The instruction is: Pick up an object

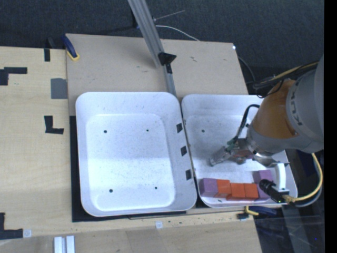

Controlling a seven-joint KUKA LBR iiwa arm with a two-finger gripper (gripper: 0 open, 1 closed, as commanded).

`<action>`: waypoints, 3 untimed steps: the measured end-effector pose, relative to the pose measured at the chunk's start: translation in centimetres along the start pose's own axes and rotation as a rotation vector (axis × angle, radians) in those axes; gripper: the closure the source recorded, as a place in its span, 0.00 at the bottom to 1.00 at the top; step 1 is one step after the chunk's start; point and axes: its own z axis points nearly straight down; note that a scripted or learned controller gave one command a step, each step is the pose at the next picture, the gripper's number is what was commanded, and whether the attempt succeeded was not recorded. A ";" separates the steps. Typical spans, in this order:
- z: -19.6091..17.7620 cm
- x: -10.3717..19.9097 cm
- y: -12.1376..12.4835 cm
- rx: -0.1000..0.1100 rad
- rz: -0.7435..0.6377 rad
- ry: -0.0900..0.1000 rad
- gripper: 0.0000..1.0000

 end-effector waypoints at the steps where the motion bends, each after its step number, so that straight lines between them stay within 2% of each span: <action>1: -0.3 -0.1 0.0 -0.002 0.001 0.000 0.00; 2: -0.3 1.6 5.4 -0.006 -0.003 -0.001 0.00; 3: -0.3 -2.7 8.6 -0.006 0.002 -0.003 0.00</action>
